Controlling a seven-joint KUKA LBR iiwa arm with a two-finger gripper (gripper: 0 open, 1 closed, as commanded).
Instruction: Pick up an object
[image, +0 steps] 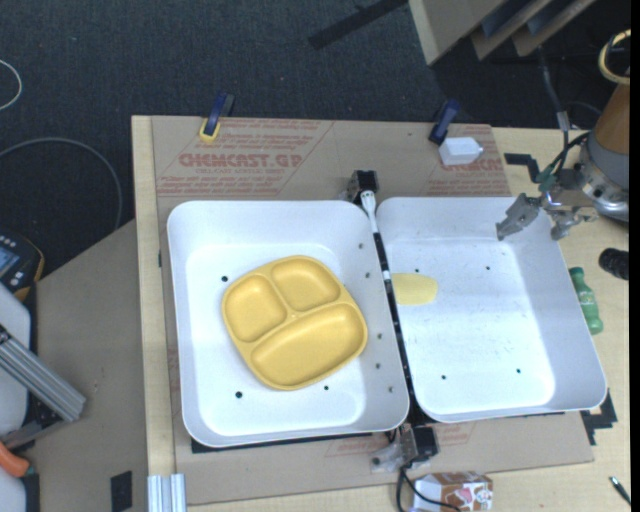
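- Landmark: the black divider (378, 262) where the two white bins meet. All places are taken from it.
- Left bin (195, 300), left of the divider: a yellow sectioned plate (294, 320) lies flat near the bin's middle, rotated so its three compartments sit askew to the bin walls. It looks dropped in, not set down.
- Right bin (560, 340), right of the divider: a small pale yellow piece (413, 289) lies flat, almost touching the divider, at about mid-height of the bin. It is likely the nearer candidate for the pick.
- Gripper (535, 215): well right of the divider, over the right bin's far corner, at the rim. The two fingers appear spread apart, with nothing between them.
- Judgement: the arm hangs off to the corner, so both bins stay in clear view; no grasp has begun.
- Risk: the piece hugs the divider wall, so one finger may strike the wall on descent.
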